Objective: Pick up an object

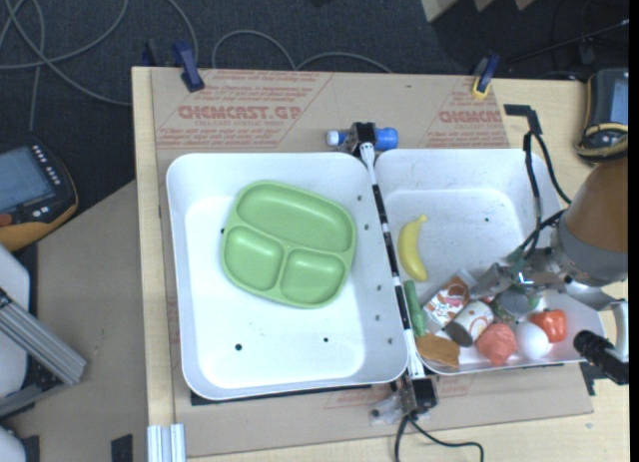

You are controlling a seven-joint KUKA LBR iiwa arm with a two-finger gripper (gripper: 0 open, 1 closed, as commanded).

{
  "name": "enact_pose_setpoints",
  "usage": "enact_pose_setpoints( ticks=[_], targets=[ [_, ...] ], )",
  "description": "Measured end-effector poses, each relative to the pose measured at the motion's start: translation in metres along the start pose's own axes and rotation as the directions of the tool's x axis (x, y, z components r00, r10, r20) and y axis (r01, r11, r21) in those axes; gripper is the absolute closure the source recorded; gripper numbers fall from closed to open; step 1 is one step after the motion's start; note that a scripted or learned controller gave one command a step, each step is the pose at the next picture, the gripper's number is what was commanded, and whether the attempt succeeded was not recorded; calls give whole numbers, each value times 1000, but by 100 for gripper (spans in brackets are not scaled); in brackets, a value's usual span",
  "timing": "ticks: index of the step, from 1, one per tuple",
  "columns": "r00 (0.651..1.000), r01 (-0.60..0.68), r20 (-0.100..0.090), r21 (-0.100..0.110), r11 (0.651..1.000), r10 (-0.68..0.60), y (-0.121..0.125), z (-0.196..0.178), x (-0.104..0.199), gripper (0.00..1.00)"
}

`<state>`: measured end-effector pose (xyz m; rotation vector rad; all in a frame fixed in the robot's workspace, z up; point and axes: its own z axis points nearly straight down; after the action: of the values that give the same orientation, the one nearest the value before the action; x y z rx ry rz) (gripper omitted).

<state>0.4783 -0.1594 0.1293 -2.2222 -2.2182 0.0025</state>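
Where the bench board (pixel 300 101) shows bare behind the bins, red print reads "CHEMCAST GP" once behind the left bin and again, partly cut off, behind the right one; smaller lines of print under it are too fine to read. Two blue clamps (pixel 186 66) grip the board's far edge, and a blue-and-black clip (pixel 361 137) sits at the far end of the seam where the two bins meet. The left bin (pixel 200 350) carries a green divided plate (pixel 288 242) lying flat toward its far side, which leaves the near half and the left rim as wide open floor. The right bin (pixel 449 176) is open across its far half, with a yellow banana (pixel 412 247) lying near its left wall. Its near edge is crowded: a green marker (pixel 410 306) along the left wall, a small red-and-white packet (pixel 449 300) whose label cannot be read, a brown bread-like piece (pixel 437 351), a red-orange ball (pixel 496 340), a white round thing (pixel 534 342) and a red tomato-like piece (pixel 551 325), all touching or just beside one another. The arm (pixel 599 231) reaches in over the right rim, and the gripper (pixel 514 285) sits low over this heap, just above the red-orange ball. Whether the claw is apart, together or clamped on anything cannot be told.
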Motion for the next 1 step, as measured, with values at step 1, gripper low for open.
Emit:
enact_pose_setpoints(
  ticks=[1],
  targets=[
    [1000,6,-6,-2,1000,-6,80,45,-57,0]
  ],
)
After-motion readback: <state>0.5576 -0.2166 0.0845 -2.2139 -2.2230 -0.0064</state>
